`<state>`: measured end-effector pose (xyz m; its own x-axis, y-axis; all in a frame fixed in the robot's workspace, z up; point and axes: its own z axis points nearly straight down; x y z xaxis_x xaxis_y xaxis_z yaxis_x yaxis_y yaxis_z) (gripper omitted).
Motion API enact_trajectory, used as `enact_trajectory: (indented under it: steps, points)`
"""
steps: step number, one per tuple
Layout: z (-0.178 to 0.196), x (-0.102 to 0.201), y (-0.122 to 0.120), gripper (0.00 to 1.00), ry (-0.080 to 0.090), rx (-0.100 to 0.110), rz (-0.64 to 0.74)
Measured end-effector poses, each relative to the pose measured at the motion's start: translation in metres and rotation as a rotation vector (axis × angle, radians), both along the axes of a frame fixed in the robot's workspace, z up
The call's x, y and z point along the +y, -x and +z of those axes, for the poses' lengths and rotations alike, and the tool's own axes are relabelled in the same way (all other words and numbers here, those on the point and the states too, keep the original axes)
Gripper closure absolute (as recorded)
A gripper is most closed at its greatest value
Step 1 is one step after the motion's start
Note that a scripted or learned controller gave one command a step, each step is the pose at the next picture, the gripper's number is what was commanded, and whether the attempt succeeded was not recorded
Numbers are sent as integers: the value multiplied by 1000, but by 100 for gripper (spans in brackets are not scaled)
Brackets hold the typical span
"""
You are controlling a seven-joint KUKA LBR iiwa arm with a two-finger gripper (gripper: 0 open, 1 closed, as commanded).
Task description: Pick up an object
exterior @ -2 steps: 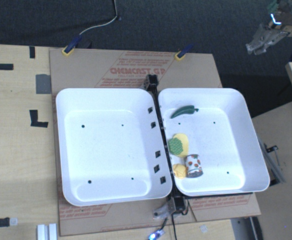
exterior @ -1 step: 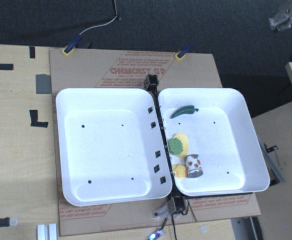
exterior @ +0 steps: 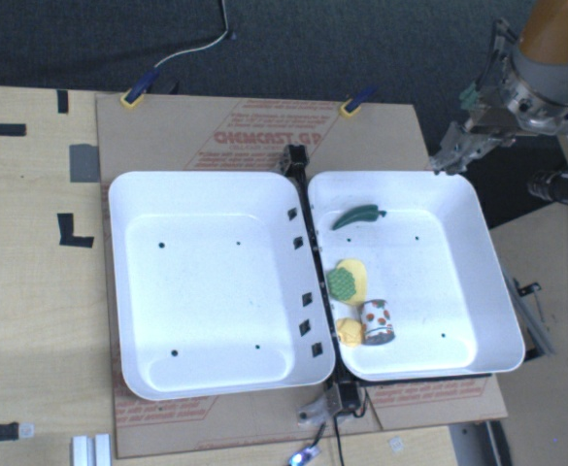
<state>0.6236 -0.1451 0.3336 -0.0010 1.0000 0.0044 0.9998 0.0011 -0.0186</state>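
Gripper (exterior: 451, 160) above right bin (exterior: 478, 260) far corner, finger state unclear; green pepper (exterior: 358, 216) lies apart (likely light, soft toy), easiest pinched across narrow middle

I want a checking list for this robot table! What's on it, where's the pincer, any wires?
Surface: cardboard sheet on a wooden bench, bearing two white bins side by side, left bin and right bin.
Job's things: all in the right bin, near the divider: green pepper, yellow and green toy, small can, small yellow piece.
Clutter: nothing seen.
Grippers: pincer hangs outside the right bin's far right corner, holding nothing that I can see.
Cables: white cable behind the bench.
Surroundings: two yellow and blue clamps on the cardboard's far edge; black marks on the bench.
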Motion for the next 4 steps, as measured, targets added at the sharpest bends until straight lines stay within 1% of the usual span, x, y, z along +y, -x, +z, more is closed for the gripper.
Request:
enact_trajectory:
  steps: [1, 2, 3, 4]
  points:
    - [149, 2, 10, 100, 8, -34, 2]
    - [205, -20, 8, 100, 7, -26, 0]
    - [201, -20, 8, 0, 6, -19, 0]
    - [212, -19, 8, 100, 8, -21, 1]
